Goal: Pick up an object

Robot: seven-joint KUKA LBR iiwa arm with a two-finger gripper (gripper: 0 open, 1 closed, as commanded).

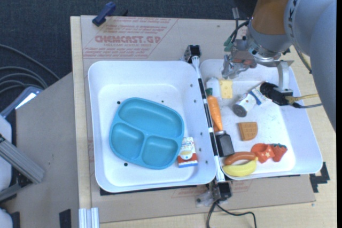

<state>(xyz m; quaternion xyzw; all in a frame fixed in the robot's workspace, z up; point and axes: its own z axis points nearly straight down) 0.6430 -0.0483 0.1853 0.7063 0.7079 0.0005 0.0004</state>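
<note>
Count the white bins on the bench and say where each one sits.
2. The left bin holds a blue divided plate and a small carton. The right bin holds the toy food, with the gripper over its far end.

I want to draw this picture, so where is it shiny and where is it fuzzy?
In the camera view, the arm at the top right looks soft and a bit fuzzy, being close to the lens; the blue tray and the carrot look sharper; the white bins are bright, with faint shadows beside the toys.
</note>
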